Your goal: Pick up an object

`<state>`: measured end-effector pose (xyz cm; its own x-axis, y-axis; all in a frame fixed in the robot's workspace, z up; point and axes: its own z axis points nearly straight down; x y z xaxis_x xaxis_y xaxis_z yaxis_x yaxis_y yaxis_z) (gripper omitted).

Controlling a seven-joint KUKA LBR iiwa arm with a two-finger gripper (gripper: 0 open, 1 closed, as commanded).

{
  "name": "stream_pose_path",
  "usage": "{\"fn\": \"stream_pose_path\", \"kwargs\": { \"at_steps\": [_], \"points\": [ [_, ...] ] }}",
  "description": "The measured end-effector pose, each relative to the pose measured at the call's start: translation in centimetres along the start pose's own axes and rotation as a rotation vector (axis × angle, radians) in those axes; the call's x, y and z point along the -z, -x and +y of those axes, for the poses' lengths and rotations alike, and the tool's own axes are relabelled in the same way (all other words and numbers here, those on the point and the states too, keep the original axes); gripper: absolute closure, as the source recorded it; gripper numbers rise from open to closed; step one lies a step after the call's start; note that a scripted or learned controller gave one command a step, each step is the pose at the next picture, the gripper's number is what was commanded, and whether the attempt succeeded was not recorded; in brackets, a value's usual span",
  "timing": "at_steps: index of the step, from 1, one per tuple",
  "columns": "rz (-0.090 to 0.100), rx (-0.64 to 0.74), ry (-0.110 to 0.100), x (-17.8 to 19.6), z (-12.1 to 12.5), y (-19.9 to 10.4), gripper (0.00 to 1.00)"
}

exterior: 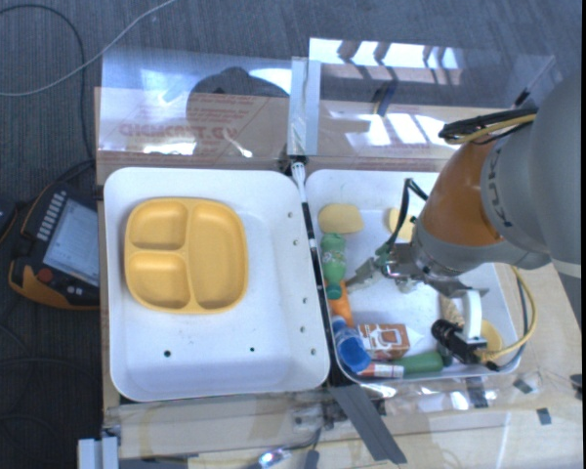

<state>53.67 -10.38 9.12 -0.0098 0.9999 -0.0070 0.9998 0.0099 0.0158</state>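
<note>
My gripper hangs low over the middle of the right bin, under the grey and orange wrist. Left of it, along the bin's left wall, lie a green bottle and an orange piece. A pale yellow lump rests further back. At the front are a blue object, a small orange and white box and a green marker. Nothing shows as held. The arm hides the right part of this bin.
The left bin holds a yellow divided plate. A ridge separates the two bins. Clear panels and cardboard stand behind the bins. A pendant lies on the floor at the left.
</note>
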Motion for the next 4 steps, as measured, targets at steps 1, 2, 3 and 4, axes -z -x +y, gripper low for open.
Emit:
{"fn": "stream_pose_path", "kwargs": {
  "at_steps": [1,2,3,4],
  "points": [
    [0.002,0.089,0.001,0.2,-4.2,-0.4,0.00],
    [0.006,0.162,0.004,0.1,-4.6,0.5,0.00],
    [0.005,0.171,-0.003,0.0,0.0,0.2,0.00],
    [0.003,0.151,-0.004,-0.1,4.2,-0.2,0.00]
  ]
}}
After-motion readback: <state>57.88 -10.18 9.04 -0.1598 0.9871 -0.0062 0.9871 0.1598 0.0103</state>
